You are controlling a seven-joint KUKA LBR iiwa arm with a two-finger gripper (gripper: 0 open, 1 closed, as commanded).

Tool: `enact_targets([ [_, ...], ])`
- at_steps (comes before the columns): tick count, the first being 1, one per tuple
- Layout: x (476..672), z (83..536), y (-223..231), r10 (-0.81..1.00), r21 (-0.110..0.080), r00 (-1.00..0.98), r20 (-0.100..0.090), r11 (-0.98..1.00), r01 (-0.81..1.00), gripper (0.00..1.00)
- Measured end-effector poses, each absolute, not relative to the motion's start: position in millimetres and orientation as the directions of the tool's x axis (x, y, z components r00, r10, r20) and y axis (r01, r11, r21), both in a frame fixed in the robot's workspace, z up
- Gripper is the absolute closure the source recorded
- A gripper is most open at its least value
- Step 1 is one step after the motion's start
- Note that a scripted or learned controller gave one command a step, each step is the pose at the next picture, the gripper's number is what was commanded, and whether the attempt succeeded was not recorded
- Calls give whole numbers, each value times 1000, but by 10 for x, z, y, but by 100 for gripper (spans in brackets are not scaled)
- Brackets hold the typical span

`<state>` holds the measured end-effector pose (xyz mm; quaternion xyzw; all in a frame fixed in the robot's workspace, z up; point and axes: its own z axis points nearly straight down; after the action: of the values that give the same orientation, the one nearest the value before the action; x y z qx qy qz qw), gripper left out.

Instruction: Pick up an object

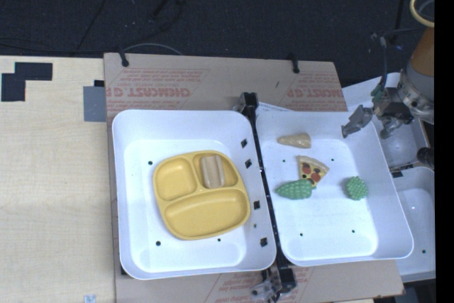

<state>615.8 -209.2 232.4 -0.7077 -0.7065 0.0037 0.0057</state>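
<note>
Rightward, pizza slice (pixel 312 169) narrows toward lower-left.

Two white bins (pixel 135 152); one yellow tray (pixel 202 209); one pizza slice (pixel 312 169); one beige piece (pixel 294 141); two green items (pixel 295 189), possibly vegetables.

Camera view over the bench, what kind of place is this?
Probably a robotics lab's grasping test bench: two shallow white plastic bins sit side by side on a cardboard sheet, toy food like a small pizza slice serves as pick targets, and the grey arm's two-finger gripper hovers over the right bin's edge.
</note>
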Motion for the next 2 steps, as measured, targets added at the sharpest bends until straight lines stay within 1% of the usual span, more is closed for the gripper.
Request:
enact_targets([
  [1,6184,2396,-2092,1000,-1,0,0,0,1000,0],
  [2,6246,1783,-2100,1000,-8,-1,2,1,1000,0],
])
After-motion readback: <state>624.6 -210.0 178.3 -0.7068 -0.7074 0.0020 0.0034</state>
